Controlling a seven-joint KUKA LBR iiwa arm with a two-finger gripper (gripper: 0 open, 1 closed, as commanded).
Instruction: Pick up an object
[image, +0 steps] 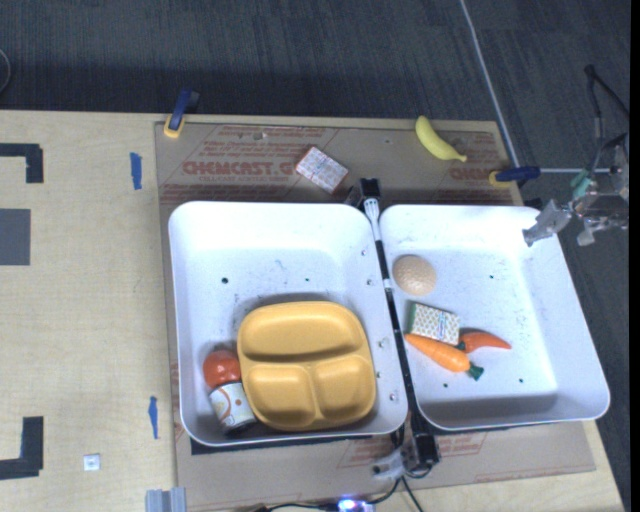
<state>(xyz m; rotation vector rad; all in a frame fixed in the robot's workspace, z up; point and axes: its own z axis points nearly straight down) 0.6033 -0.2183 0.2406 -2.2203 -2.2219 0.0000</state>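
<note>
The right bin (560, 330) holds a beige egg-shaped ball (414, 272), a green-and-white patterned packet (434, 323), an orange carrot (440, 352) and a smaller orange piece (486, 342). They sit close together in the bin's left half. The left bin (200, 260) holds a yellow compartment tray (305, 362), with a red ball (221, 368) and a small can (232, 403) at its left side. My gripper (575, 210) hangs at the view's right edge, by the right bin's far right corner, well apart from every object.
A yellow banana (438, 140) and a patterned block (321, 168) lie on the cardboard behind the bins. Blue clamps (180, 112) hold the cardboard's far corners. A thin rod (490, 80) slants across the upper right.
</note>
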